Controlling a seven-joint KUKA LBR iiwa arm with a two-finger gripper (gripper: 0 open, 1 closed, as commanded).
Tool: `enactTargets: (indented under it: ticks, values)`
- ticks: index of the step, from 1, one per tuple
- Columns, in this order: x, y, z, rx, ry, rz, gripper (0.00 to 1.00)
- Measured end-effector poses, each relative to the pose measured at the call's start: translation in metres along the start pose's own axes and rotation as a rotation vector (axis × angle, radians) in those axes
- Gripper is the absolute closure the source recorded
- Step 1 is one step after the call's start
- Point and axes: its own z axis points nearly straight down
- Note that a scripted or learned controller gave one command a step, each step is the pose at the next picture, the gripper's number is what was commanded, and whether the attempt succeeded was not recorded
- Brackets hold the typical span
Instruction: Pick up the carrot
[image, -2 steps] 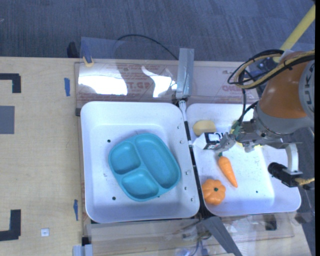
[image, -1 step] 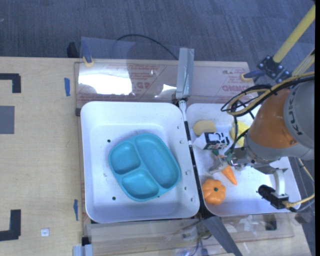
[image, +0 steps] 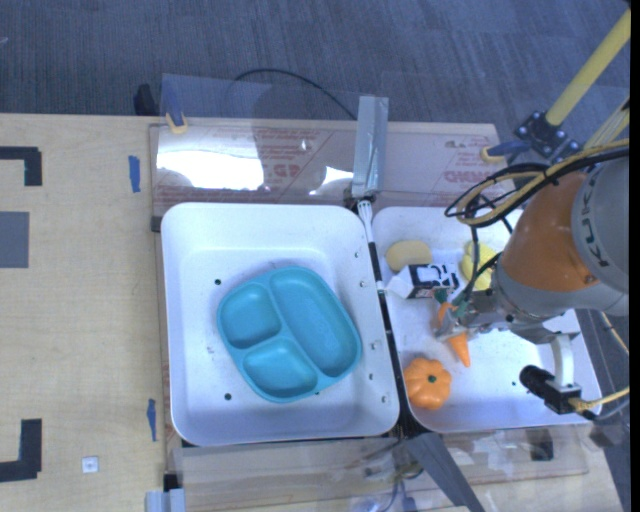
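Observation:
The carrot (image: 459, 347) is a small orange piece lying in the right bin (image: 500, 395), just above and right of an orange pumpkin (image: 427, 383). My gripper (image: 455, 318) hangs low over the bin directly above the carrot's upper end, at or very near it. The grey wrist with its orange band (image: 545, 245) covers the bin's right part. A second bit of orange (image: 441, 318) shows at the gripper's left side; whether it belongs to the carrot is unclear.
The left bin (image: 190, 300) holds a blue divided plate (image: 288, 332). In the right bin lie a pale yellow piece (image: 407, 252), a black-and-white item (image: 432, 275) and a yellow item (image: 482, 265) partly behind the arm. Cables loop above the wrist.

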Motion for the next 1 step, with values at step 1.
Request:
enactTargets:
  ticks: [1]
  values:
    - [0.0798,0.0381,-0.0872,0.005,0.003,-0.253,1.00]
